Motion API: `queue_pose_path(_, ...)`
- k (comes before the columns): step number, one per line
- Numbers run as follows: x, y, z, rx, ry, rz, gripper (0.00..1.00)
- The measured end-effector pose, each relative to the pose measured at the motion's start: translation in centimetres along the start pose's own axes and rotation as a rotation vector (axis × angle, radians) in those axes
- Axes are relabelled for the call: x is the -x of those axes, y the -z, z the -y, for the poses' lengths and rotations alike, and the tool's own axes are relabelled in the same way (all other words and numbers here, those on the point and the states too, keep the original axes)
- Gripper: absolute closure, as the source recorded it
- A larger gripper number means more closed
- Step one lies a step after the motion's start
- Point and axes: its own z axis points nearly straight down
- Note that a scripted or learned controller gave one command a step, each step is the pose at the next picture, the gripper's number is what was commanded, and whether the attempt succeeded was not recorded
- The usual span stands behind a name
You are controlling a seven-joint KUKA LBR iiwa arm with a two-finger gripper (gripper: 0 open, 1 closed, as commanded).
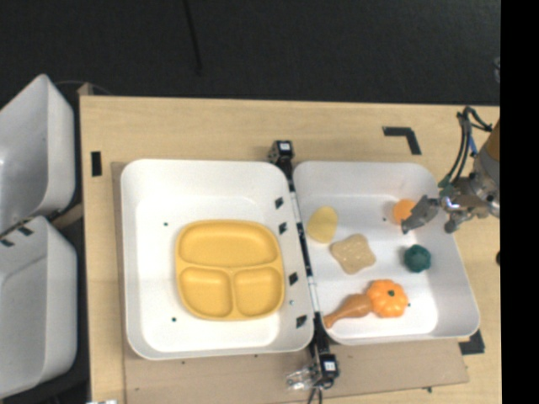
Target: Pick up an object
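Observation:
In the right bin (446, 310), my gripper (435, 219) hangs over the upper right part, open, with nothing between its fingers. Its left finger (417, 217) touches or overlaps a small orange piece (403, 209), which lies outside the jaws. A dark green round piece (417, 258) lies just below the gripper. Further left are a pale yellow round piece (322, 224) and a tan square piece (352, 253). An orange pumpkin (388, 298) sits by the front wall next to a brown-orange drumstick shape (345, 310).
The left bin (143, 225) holds a yellow divided plate (229, 268). A ridge with black clips (295, 251) separates the two bins. White containers (29, 225) stand off the bench's left edge. Cables (467, 141) run down to the wrist at the right.

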Motion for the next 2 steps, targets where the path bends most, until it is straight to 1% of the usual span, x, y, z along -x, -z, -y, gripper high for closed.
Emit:
queue_pose_path(1,-0.1,0.7,-0.3,0.012,0.003,0.003,0.00)
queue_pose_path(2,0.2,-3.9,-1.1,0.010,0.002,0.003,0.00)
